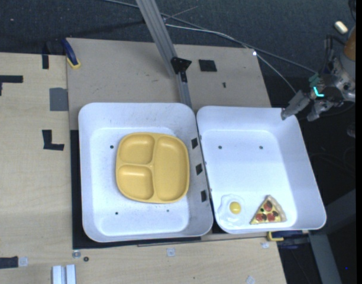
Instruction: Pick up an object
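A yellow divided plate (152, 167) lies in the left bin (89, 158). In the right bin (252, 129), near its front edge, lie a toy fried egg (233, 208) and a toy pizza slice (268, 211) side by side. My gripper (301, 109) hangs at the far right, over the right bin's back right corner, well away from all three objects. Its two fingers stand spread apart with nothing between them.
A slanted metal pole (160, 31) runs from the top down to the gap between the bins. Thin cables cross the dark floor at the back. Black tape marks dot the wooden bench (27, 135) at left.
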Tool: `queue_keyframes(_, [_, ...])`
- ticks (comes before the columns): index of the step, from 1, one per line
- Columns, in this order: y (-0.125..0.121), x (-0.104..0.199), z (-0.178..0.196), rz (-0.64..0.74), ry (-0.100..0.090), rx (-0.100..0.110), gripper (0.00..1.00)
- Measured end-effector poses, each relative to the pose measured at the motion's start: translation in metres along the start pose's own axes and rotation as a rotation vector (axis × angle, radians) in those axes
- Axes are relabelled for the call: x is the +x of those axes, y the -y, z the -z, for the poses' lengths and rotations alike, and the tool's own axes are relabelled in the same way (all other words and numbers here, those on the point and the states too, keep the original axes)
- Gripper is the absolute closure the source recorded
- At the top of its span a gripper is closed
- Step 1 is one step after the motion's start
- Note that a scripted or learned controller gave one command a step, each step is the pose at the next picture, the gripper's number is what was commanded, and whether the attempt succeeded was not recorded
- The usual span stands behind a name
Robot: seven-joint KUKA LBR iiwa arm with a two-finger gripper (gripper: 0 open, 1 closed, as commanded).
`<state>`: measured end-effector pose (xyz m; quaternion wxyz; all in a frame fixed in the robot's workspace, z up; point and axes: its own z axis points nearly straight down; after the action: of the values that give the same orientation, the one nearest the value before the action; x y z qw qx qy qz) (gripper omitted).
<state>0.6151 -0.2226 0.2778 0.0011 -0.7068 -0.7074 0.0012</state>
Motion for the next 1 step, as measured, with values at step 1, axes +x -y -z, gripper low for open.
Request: queue_keyframes(1, [-0.0004,0.0000,0.0011,0.000,0.001,-0.002,0.00])
